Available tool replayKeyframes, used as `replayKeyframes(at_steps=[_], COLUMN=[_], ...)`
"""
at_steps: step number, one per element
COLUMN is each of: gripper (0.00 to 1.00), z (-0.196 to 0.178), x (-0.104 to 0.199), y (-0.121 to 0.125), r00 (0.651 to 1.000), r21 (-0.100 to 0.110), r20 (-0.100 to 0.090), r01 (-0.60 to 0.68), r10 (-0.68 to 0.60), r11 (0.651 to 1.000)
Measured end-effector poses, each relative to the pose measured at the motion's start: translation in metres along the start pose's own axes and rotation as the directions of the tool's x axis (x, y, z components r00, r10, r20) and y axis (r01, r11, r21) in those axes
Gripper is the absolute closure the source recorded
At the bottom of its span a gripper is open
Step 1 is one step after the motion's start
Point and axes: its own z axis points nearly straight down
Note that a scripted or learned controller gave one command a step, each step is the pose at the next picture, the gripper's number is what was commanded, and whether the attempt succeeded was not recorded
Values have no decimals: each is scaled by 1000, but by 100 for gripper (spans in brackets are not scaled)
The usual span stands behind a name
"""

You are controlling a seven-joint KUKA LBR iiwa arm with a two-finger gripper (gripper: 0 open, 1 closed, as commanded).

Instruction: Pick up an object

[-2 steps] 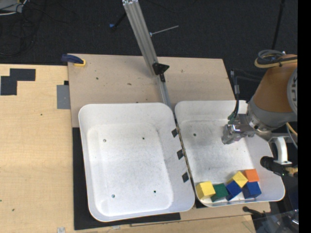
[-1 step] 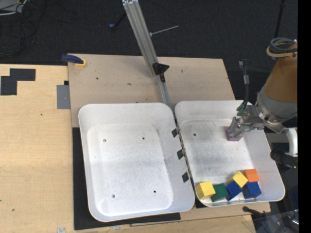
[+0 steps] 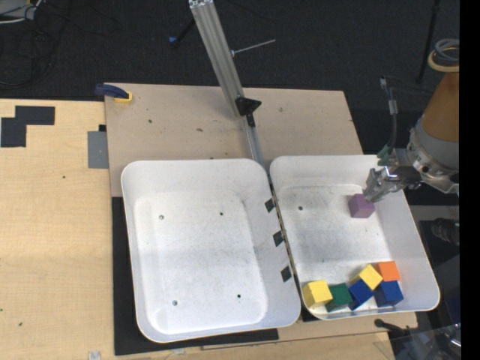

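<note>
Going from the left of the frame, we see the left bin (image 3: 196, 250) with nothing for us to take. A slanted metal rail (image 3: 223, 62) runs from the top centre down toward the seam between the two bins, and small black clips (image 3: 277, 238) sit along that seam.

Our target lies in the right bin (image 3: 322, 231): a purple block (image 3: 361, 207) sitting alone in the upper right part of it, well apart from the others. The gripper (image 3: 377, 186) is just above and to the right of that block, close to it or touching it; we cannot tell which, and we cannot tell whether the gripper is spread or closed, since it is small and blurred here. Nothing shows the block clamped, so we judge the step in hand to be the approach or the closing on the block, with the lift not yet done.

The next move, as we judge it, calls for centring over the block, closing firmly and rising straight up. The bin's right wall is near and could crowd the gripper.

At the lower right a cluster rests against the bin's bottom rim: a yellow block (image 3: 317, 291), a green block (image 3: 339, 297), a second yellow block (image 3: 370, 277), blue blocks (image 3: 387, 294) and an orange block (image 3: 388, 269). They are well clear of our approach
</note>
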Motion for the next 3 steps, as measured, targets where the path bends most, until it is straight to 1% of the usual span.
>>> replayKeyframes(at_steps=[1, 2, 3], gripper=[100, 100, 100], z=[1, 3, 13], x=[55, 98, 158], y=[6, 5, 5], r00=[1000, 1000, 1000], r21=[5, 7, 8], r20=[-3, -3, -3], r01=[3, 2, 3], r10=[-3, -2, -3], r11=[1000, 1000, 1000])
